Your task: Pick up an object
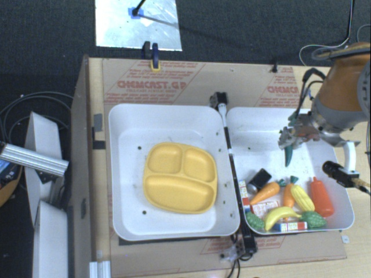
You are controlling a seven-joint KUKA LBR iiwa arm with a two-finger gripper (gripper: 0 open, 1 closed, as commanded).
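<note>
Above the right white bin (324, 155) the gripper (288, 155) hangs, its teal fingers (288, 154) together on nothing, over a crowded toy-food heap (287, 204); the yellow 3-compartment plastic tray (180, 177) sits apart.

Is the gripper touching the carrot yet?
Apart. The camera view shows the gripper hanging above bare bin floor, a clear white gap from the carrot.

- Arm (346, 91): grey, with an orange band above the wrist; it enters from the right of the view and slants down and leftward.
- Gripper (288, 154): at the arm's lower left end, its teal fingers (288, 156) point downward and lie close together.
</note>
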